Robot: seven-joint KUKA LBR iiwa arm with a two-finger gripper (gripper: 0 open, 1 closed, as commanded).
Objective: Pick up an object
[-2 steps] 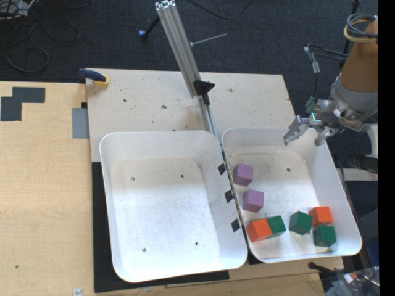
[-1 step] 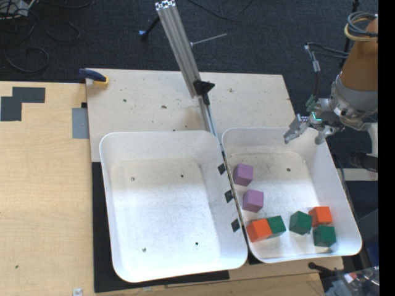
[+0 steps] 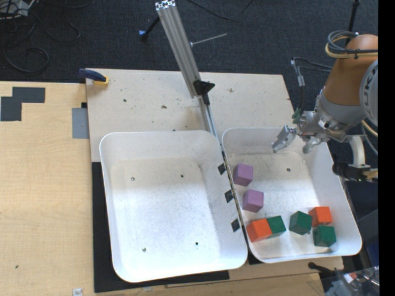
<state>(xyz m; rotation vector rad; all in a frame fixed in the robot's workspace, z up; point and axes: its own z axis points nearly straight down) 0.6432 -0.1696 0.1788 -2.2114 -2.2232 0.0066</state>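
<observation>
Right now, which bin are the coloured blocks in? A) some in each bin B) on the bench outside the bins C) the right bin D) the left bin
C: the purple blocks, orange blocks and green blocks all lie inside the right bin, where the gripper hovers near the far end.
</observation>
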